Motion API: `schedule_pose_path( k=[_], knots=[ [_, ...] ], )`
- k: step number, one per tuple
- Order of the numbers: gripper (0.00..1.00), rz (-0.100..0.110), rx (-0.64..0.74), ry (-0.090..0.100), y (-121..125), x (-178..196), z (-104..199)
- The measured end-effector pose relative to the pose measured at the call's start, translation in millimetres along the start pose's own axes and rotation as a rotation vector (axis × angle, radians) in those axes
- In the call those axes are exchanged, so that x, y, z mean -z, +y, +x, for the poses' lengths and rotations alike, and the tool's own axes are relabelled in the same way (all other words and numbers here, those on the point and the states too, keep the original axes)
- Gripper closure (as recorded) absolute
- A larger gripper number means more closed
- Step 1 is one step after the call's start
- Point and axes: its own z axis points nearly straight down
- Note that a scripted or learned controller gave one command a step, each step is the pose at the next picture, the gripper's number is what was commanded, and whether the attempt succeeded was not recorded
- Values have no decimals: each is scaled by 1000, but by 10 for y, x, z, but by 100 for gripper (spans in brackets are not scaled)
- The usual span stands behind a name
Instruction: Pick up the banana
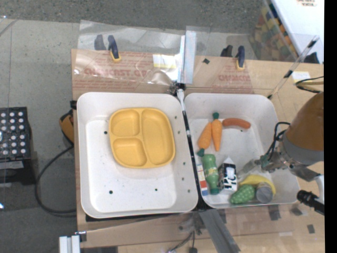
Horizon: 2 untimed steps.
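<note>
Where the right bin [266, 107] meets its near right corner, the banana [256, 181] lies crowded: a grey can [264, 193] touches its near side, a bumpy green fruit [243, 195] sits just left, and a black-and-white carton [228, 176] stands beside that. The gripper [268, 163] hangs just above the banana's far edge; whether its fingers are wide or narrow cannot be told. Two carrots [211, 134], a sausage [236, 123] and a green bottle [210, 171] lie farther left. A yellow tray [141, 137] rests in the left bin [95, 183].
</note>
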Motion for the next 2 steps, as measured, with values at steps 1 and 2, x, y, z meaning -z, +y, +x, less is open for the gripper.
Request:
schedule_pose_path(
  k=[1, 2],
  knots=[
    [0, 4, 66, -3, 13, -94, 130],
    [0, 6, -53, 2, -52, -52, -186]
  ],
)
